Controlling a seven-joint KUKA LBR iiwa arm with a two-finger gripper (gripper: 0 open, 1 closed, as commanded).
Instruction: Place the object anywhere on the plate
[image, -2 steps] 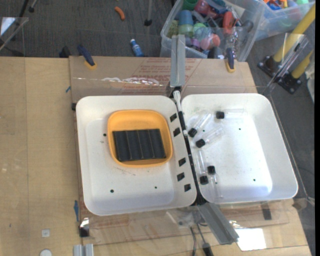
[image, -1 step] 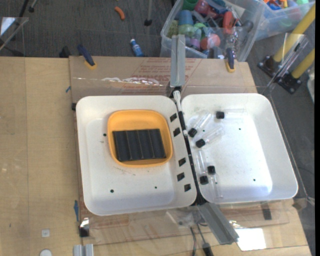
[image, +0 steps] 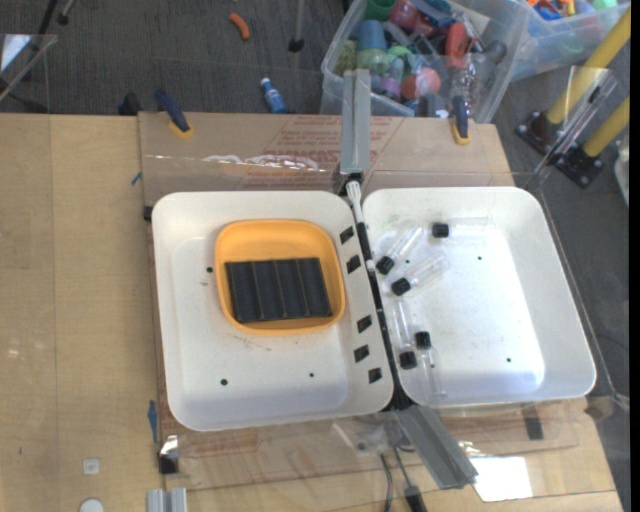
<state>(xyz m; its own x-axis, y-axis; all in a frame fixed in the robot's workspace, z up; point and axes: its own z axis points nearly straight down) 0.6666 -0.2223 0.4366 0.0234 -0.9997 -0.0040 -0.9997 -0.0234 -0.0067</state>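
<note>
1. Two white bins sit side by side on the wooden bench, and their inner rims meet along a seam dotted with small black clips.
2. In the left bin, the orange plate lies flat, a little up and left of the bin's middle.
3. There's the task's thing: the black ribbed block lies flat on the plate. It fills most of the plate's floor, and its lower edge reaches the plate's near rim.
4. Orange rim shows plainly along the top and on both sides of the block.
5. There's bare white floor all round the plate. The widest stretch is along the near side and the narrowest is toward the seam.
6. In the right bin, a scatter of clear vials with black caps hugs the left side, close to the seam, and one loose black cap lies further up.
7. The right half of that bin's floor is open, out to its curved outer rim.
8. A grey bar runs up from the top of the seam, across the cardboard sheet behind the bins.
9. As for the gripper, I cannot tell how it stands from this view.
</note>
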